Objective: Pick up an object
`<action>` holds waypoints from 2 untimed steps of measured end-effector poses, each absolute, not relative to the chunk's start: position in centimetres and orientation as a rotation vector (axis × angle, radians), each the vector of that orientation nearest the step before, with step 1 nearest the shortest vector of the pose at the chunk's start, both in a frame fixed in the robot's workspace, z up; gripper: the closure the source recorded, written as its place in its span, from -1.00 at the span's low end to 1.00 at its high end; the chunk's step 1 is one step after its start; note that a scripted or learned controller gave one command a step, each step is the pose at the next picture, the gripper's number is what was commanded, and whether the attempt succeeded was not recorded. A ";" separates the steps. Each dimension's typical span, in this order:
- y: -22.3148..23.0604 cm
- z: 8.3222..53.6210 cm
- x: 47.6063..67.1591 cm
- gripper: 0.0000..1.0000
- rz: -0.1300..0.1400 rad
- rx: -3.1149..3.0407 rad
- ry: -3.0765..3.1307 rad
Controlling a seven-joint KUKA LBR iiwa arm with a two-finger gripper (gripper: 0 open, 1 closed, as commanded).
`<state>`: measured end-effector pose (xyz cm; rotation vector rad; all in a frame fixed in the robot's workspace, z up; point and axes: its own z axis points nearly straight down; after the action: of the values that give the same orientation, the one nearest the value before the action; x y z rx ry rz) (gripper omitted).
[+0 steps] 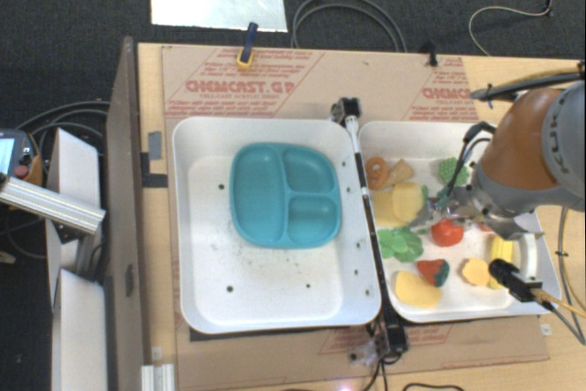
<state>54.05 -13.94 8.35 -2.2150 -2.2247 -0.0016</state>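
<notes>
The tabletop point(275, 78) carries two white bins. The left bin point(206, 288) holds one teal divided plate point(284, 195). The right bin point(417, 135) holds a crowd of toy foods: a yellow piece point(406, 200), a green leafy piece point(399, 242), a red tomato point(447, 233), an orange ring point(376, 168) and others. The arm point(531, 146) covers the bin's right side. The gripper point(438, 213) sits low among the toys beside the tomato; its opening cannot be told.

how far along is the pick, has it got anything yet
Done: the arm has reached into the right bin, gripper low among the toy food by the red piece. In hand: nothing visibly held. Left: grip an item and lift it. The teal plate sits in the left bin.
</notes>
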 end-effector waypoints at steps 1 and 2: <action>-14.1 9.7 54.4 1.00 -0.008 -2.221 -2.229; -15.7 20.3 50.0 1.00 -0.006 -2.229 -2.226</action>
<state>50.03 -15.74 20.27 -2.2288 -2.2259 -0.0060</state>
